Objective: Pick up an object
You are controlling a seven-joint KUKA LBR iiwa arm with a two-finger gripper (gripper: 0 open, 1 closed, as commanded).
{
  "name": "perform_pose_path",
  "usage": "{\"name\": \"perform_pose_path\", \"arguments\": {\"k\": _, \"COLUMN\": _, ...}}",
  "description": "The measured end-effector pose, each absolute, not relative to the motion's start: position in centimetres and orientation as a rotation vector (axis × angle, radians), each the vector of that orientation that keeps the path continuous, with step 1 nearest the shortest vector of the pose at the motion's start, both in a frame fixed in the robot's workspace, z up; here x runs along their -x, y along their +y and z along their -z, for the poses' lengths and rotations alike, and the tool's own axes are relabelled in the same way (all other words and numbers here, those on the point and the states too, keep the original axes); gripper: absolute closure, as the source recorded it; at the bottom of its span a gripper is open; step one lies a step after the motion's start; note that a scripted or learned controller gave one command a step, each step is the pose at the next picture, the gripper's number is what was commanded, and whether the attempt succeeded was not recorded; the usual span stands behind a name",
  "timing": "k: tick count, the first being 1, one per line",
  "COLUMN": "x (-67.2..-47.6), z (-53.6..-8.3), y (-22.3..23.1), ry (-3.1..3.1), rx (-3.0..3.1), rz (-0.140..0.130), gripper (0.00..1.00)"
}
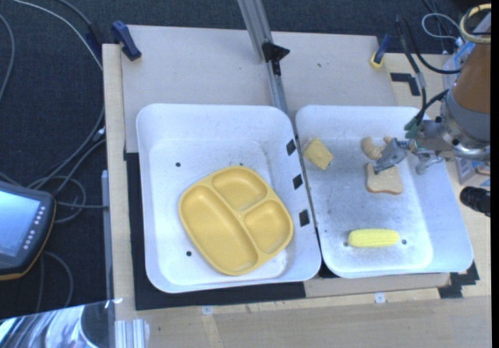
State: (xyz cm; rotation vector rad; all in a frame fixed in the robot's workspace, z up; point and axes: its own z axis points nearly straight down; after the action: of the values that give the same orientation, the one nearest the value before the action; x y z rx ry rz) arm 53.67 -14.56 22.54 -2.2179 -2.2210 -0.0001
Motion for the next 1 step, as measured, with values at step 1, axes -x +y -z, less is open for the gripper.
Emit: {"name": "perform_pose_path", "arguments": {"k": 1, "x": -53.68, "z": -22.55, "y": -14.57, "ry": -2.221, "rx": 2.219, "rz": 0.001, "gripper": 0.00}}
